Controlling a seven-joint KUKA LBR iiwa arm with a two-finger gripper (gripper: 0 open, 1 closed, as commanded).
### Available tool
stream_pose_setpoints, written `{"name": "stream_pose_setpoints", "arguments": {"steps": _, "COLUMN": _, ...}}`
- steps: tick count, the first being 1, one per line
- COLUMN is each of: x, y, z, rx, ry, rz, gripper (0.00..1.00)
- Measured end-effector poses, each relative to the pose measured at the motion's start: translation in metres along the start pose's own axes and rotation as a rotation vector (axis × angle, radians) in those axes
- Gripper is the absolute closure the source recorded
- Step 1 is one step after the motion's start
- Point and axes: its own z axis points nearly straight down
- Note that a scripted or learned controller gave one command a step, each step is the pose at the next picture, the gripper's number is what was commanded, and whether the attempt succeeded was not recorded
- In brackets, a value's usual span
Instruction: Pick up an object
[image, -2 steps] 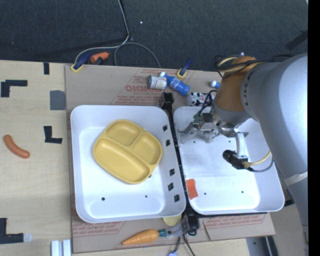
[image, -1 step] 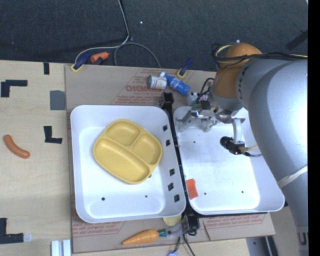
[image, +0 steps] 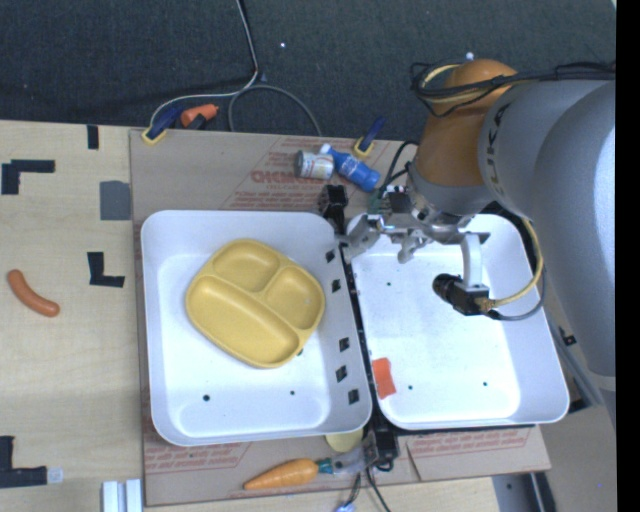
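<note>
Arm: I see the grey arm (image: 560, 200) reaching in from the right, its orange band above the wrist, over the far end of the right bin (image: 450, 390).
Tool: the tool (image: 405, 235) hangs near the far-left corner of the right bin, close to the wall shared with the left bin (image: 170, 400); I cannot tell whether it is open or closed, and I see nothing held in it.
Candidate objects: a yellow divided plate (image: 255, 300) lies in the middle of the left bin; a small orange block (image: 383, 378) lies in the right bin against its left wall, nearer the front.
Outside the bins: a carrot (image: 283, 474), a sausage (image: 32, 293) and a blue-and-white bottle (image: 340, 165) rest on the tabletop (image: 60, 400).
Step in hand: approach — as I judge it, no grasp is made yet.
Next move: I would bring the tool toward the front along the wall to the orange block — then descend squarely, since the wall leaves little room on one side.
</note>
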Motion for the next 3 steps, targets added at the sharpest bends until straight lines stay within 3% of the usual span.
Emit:
{"name": "stream_pose_setpoints", "arguments": {"steps": 1, "x": -0.007, "y": -0.063, "z": 0.007, "rx": 0.014, "ry": -0.003, "rz": 0.009, "gripper": 0.00}}
{"name": "stream_pose_setpoints", "arguments": {"steps": 2, "x": -0.026, "y": -0.105, "z": 0.006, "rx": 0.014, "ry": -0.003, "rz": 0.010, "gripper": 0.00}}
{"name": "stream_pose_setpoints", "arguments": {"steps": 3, "x": -0.034, "y": -0.050, "z": 0.007, "rx": 0.007, "ry": -0.003, "rz": 0.005, "gripper": 0.00}}
